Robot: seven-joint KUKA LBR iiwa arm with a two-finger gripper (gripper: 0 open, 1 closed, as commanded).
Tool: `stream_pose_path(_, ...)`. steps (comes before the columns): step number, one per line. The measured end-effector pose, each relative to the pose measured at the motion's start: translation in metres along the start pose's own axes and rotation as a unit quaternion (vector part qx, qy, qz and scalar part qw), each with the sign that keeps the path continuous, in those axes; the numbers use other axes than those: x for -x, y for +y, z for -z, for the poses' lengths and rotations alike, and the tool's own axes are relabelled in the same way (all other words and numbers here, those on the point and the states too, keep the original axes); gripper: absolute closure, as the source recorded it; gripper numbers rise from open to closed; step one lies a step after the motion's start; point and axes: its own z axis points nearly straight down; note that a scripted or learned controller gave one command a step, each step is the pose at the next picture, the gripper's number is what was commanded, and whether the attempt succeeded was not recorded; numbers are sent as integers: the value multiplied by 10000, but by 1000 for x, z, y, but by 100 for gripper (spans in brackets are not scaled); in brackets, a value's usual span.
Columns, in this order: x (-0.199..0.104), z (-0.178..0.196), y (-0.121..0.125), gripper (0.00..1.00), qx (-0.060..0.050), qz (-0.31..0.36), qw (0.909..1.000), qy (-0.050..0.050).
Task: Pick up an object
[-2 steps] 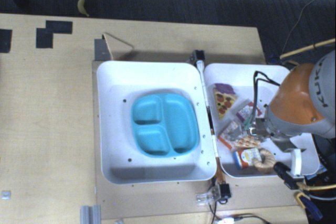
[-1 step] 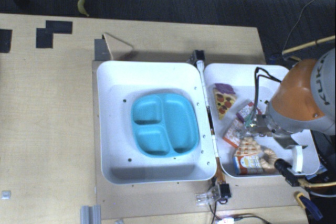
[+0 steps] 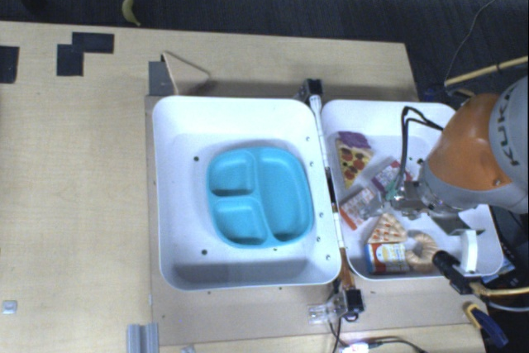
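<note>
Reaching in from the right, my end effector (image 3: 402,198) hangs low inside the right bin (image 3: 388,113), in the middle of the clutter there. I cannot tell how it is set. Touching or just beside it lie a clear wrapped packet (image 3: 369,193) to its left, a pizza slice (image 3: 353,155) farther up, and a small carton (image 3: 387,254) below. The blue divided tray (image 3: 259,195) sits in the left bin (image 3: 178,178), well apart.
</note>
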Motion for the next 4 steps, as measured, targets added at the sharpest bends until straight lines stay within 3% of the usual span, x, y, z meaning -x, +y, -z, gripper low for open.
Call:
stream_pose_path(1, -2, 11, 2, 100, 15, 12, 10000, 14)
stream_pose_path(2, -2, 11, 2, 0, 12, 14, 10000, 15)
stream_pose_path(3, -2, 21, 4, 100, 31, 21, 10000, 15)
stream_pose_path(4, -2, 21, 4, 0, 29, 22, 10000, 15)
